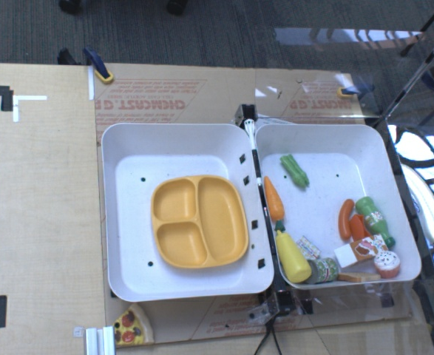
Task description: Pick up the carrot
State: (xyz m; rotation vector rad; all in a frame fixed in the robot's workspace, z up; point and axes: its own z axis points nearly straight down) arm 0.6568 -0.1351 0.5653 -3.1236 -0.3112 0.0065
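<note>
An orange carrot (273,199) with a small green top lies in the right bin (372,148), along its left wall, pointing up and away. Just below its green end stands a yellow bottle (292,258).
The left bin (120,198) holds a yellow three-part plate (199,221). In the right bin lie a green pepper (294,170), an orange sausage (345,220), a green bottle (374,220) and several small toy foods (368,256) in the near right corner. A pizza slice toy (130,328) lies on the bench in front.
</note>
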